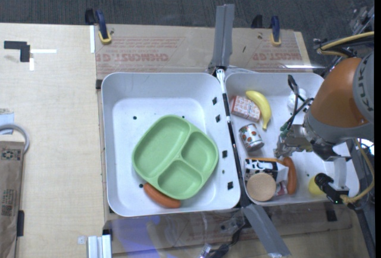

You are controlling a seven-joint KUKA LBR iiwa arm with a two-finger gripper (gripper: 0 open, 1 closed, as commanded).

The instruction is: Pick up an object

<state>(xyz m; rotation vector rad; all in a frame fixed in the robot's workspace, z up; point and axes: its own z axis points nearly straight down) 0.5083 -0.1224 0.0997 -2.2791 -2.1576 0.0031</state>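
Note:
My gripper (286, 148) hangs low in the right bin (271, 79), under the grey arm with its orange band (339, 96). Just below it lies a red-orange sausage (291, 174). Left of that are a black and white carton (261, 166) and a round tan disc (261, 187). A small can (251, 136) lies to the gripper's left. Further back are a banana (261, 106) and a red and white box (245, 108). A yellow object (315, 186) sits at the bin's right front, partly hidden by the arm. I see nothing held.
The left bin (119, 131) holds a green divided plate (175, 157), and an orange sausage (162, 197) pokes out from under its front edge. A grey divider post (224, 36) stands between the bins at the back. Cables and arm parts crowd the right side.

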